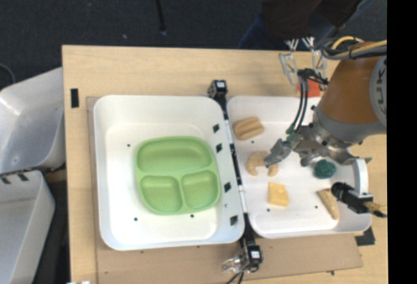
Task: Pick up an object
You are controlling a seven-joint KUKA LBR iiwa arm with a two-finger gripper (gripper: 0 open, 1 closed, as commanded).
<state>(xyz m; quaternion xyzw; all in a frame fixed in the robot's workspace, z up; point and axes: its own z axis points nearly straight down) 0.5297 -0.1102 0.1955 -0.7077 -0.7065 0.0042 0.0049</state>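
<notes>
2 white bins sit side by side on the worktop point(143, 68); the left bin point(111, 211) holds a green divided tray point(177, 174). Over the right bin point(260, 224), the gripper point(277, 156) hangs beside a tan piece point(256, 162); I cannot tell its spread.

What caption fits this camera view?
Gripper poised over tan piece in right bin; green tray in left bin.

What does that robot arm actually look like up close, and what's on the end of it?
The arm is a thick rounded body, orange-brown where it hangs over the right bin, with a grey metal collar beneath. Black cables run down its side, and yellow and white wires loop near its top. The tool at its end is small, dark grey and angular, much thinner than the arm.
</notes>
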